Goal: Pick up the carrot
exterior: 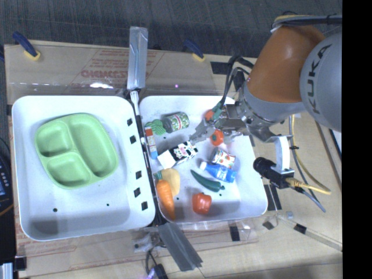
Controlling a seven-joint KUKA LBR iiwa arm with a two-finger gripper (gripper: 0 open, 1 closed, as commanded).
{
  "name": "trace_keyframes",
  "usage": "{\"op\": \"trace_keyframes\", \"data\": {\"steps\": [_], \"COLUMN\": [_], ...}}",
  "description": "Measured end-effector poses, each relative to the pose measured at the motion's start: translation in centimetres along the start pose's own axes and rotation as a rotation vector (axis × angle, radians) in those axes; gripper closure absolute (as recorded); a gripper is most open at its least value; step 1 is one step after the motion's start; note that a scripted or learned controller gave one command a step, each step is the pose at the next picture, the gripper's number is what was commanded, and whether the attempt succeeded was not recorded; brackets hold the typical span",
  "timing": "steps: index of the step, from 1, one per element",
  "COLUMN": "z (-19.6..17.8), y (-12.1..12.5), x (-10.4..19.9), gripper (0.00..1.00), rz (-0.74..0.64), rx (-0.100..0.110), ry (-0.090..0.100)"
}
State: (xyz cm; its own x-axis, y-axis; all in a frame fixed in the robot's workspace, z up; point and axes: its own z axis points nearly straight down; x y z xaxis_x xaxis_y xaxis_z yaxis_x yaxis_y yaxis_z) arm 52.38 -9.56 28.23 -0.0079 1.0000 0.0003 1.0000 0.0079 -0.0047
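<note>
We find the arm reaching in from the right over the right bin, its wrist tilted down toward that bin's upper middle. The gripper hangs there above the clutter, just beside a small red-orange piece. We cannot tell how the end effector is set or whether it has hold of anything; its tip is too dark and too crowded by nearby items to read.

The carrot lies at the lower left of the right bin, hard against the divider wall, lengthwise toward the near edge. A pale yellow item touches its upper end, and a red pepper sits near it on the right. We judge the carrot has not been approached: it is well apart from the gripper, with a blue bottle, a dark green chili and a cow-patterned block lying between.

A green can rests near the bin's upper left. The left bin bears a green tray.

In our judgement the carrot's place against the wall leaves little room for a finger on that side, so a grasp along its free flank, clear of the yellow item, looks the safer course.
</note>
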Motion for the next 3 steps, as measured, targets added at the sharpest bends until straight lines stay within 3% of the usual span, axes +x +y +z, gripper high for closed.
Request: {"op": "trace_keyframes", "data": {"steps": [1,2,3], "z": [9.2,8.0,6.9], "y": [5.4,11.4,11.4], "x": [1.5,-2.7,-2.8], "gripper": [0.0,0.0,1.0], "rz": [-0.176,-0.355,-0.359], "rx": [0.002,-0.004,-0.005], "ry": [0.0,-0.002,-0.004]}}
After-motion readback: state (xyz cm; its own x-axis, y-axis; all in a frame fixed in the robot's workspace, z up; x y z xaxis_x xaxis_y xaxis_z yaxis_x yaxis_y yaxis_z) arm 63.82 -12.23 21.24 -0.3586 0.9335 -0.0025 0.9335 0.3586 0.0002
